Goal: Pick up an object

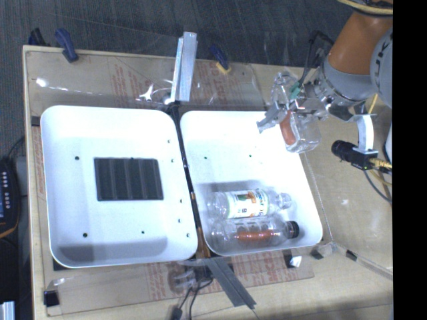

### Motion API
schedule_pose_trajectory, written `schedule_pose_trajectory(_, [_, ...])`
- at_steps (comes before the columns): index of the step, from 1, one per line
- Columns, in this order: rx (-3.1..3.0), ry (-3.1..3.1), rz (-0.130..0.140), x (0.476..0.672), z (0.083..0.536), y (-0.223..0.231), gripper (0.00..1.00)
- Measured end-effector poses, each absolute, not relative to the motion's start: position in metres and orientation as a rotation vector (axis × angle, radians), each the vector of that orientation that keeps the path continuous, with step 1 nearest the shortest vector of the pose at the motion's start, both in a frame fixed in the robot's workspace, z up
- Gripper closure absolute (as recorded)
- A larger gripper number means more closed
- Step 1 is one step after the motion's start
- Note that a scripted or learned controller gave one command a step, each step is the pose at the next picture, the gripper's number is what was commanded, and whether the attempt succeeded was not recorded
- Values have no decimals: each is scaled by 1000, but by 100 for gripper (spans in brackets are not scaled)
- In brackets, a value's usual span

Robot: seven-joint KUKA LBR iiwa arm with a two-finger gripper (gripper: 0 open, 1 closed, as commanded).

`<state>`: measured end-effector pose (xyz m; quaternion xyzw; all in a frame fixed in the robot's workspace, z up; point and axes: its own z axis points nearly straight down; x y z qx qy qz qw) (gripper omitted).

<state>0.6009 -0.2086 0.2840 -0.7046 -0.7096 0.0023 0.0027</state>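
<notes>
**Gripper raised at the right bin's far right corner with a clear item in its fingers**

Overhead, the gripper (288,115) hangs above the far right corner of the right bin (220,145), with the grey arm (353,52) reaching in behind it. Its fingers are clamped on a clear plastic object (293,131) with a reddish part inside; the object sits between them, lifted off the bin floor. Two clear bottles lie on their sides along the near edge of the same bin: one with a green and white label (247,204), and just beside it, closer to the near wall, one with reddish contents and a dark cap (257,233). The two appear to touch. The left bin (67,139) carries a dark ribbed rectangular pad (128,179) near its middle.
</notes>
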Motion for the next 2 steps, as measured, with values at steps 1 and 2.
schedule_pose_trajectory(1, [-2102, -2327, 6, 519, 185, -210, 0])
schedule_pose_trajectory(2, [-2251, -2205, -11, 503, 140, -210, 0])
